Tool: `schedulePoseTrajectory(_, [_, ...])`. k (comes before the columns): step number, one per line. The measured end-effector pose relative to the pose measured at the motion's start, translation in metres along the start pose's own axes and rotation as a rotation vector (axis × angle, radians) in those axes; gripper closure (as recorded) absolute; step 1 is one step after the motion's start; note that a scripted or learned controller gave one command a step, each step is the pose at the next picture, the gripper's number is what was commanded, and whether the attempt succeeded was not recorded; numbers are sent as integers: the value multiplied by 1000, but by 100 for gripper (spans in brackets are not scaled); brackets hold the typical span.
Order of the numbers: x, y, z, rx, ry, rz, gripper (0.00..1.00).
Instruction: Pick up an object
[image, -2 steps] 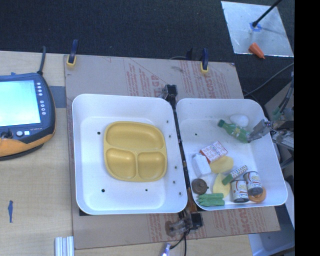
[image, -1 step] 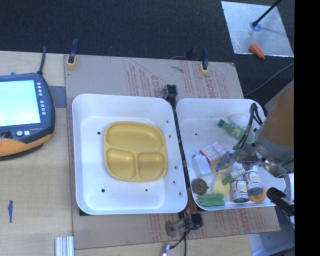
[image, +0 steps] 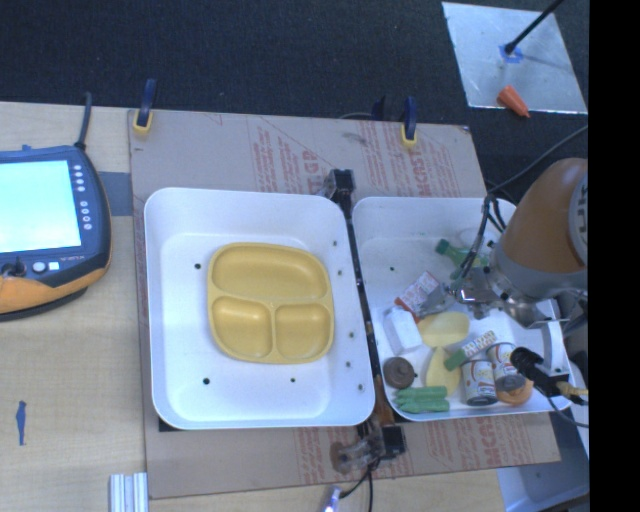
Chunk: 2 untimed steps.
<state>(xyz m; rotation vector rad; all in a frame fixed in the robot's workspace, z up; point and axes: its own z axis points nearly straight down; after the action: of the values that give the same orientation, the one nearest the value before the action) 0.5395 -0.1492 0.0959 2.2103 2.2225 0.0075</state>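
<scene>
On the bench, the left bin (image: 165, 300) holds a yellow divided tray (image: 270, 300). The right bin (image: 400, 225) is crowded with small things: a pale yellow lid (image: 445, 328), a can (image: 480, 380), a green piece (image: 420, 401). The gripper (image: 470, 292) hangs over this clutter; I cannot tell its state. Because the objects lie very close together, it may slip between them and catch nothing.
</scene>
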Motion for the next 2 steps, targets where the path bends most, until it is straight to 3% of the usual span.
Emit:
schedulePoseTrajectory(1, [-2, -62, 3, 9, 1, -1, 0])
schedulePoseTrajectory(2, [20, -20, 4, 11, 1, -2, 0])
